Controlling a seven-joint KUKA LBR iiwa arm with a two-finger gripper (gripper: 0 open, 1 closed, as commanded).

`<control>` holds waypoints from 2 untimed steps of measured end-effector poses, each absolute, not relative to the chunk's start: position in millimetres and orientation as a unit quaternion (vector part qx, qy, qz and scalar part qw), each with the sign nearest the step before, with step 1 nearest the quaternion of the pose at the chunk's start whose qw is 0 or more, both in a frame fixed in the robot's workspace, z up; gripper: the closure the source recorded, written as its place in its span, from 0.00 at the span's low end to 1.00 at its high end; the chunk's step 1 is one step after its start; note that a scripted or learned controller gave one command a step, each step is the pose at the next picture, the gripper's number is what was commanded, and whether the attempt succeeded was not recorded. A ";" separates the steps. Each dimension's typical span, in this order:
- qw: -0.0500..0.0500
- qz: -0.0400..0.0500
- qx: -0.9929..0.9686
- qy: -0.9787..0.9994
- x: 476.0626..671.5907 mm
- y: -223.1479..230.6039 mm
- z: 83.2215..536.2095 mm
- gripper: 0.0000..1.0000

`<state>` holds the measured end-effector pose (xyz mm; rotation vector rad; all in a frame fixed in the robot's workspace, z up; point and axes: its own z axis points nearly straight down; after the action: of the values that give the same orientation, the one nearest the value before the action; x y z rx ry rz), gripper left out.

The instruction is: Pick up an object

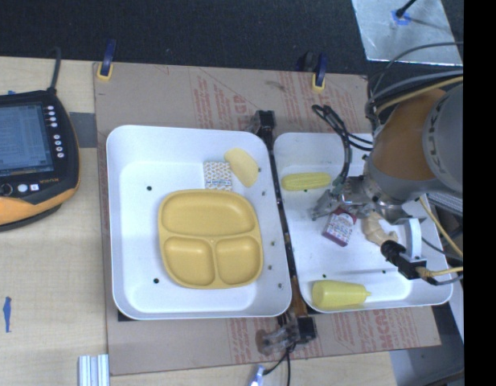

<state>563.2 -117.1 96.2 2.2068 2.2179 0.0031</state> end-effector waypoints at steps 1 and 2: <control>0.005 0.000 0.705 0.709 563.2 -118.3 107.2 1.00; 0.005 0.000 0.704 0.710 563.1 -118.3 107.1 0.00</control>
<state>563.1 -118.3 107.1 2.2051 2.2225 -0.0012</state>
